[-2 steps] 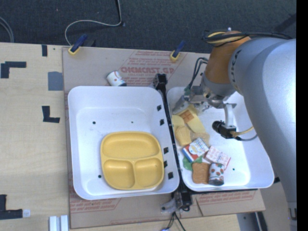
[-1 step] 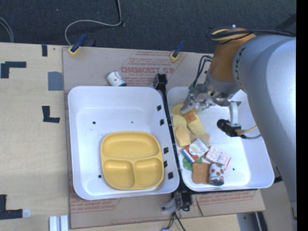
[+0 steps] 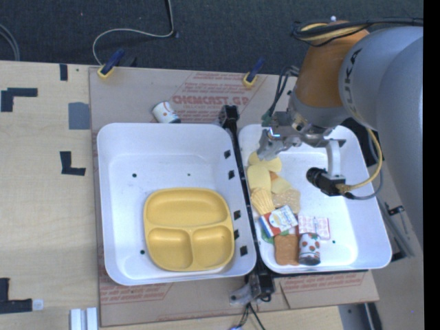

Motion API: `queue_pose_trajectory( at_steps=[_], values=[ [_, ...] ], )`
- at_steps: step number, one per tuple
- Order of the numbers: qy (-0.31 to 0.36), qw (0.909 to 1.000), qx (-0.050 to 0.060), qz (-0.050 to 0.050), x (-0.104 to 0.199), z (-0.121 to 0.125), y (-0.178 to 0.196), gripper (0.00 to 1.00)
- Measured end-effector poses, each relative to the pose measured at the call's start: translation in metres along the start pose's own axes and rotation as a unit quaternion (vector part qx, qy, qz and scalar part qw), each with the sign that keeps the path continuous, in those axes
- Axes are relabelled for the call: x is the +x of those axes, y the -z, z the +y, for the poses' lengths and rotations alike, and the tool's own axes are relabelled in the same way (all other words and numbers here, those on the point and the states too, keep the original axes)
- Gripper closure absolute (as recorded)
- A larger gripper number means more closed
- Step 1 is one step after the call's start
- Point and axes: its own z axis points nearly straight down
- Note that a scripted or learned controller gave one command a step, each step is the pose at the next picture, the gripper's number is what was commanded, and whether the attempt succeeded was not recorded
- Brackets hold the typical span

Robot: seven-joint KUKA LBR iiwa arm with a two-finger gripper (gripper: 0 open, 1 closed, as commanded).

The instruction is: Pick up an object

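The grey arm (image 3: 371, 67) is reaching in from the upper right of the frame. It is hanging over the right white bin (image 3: 364, 246), centre right. The left white bin (image 3: 117, 177) is holding a yellow divided tray (image 3: 188, 229), lower centre.

A clutter pile is running down the right bin's left side: a pale yellow piece (image 3: 259, 177) at the top, then a ridged yellow piece (image 3: 262, 201), a cracker (image 3: 287, 198), a small packet (image 3: 282, 218), a brown slab (image 3: 285, 248) and a small can (image 3: 309, 248).

The gripper (image 3: 270, 143) is hovering at the pile's top end, just above the pale yellow piece, the likely target. Nothing is showing as held. Whether the gripper is open or closed, cannot tell.

Risks:
- The piece is looking flat and thin, so the grasp may be skating off it.
- It is sitting close to the bin wall and divider, so a collision is possible.
- Neighbours are touching it, so the gripper may be dragging or double-picking.

The target's long axis is running roughly top to bottom of the frame, leaning slightly, with its narrow end toward the gripper.
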Motion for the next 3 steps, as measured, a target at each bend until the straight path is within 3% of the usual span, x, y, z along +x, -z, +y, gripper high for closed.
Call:
queue_pose_trajectory(
  at_steps=[1, 2, 3],
  values=[
    [-0.001, 1.0, 0.004, 0.0, -0.002, -0.001, -0.007, 0.0],
    [-0.003, 1.0, 0.005, -0.001, -0.002, -0.023, -0.007, 0.0],
    [-0.003, 1.0, 0.006, -0.001, -0.011, -0.074, -0.006, 0.0]
  ],
)
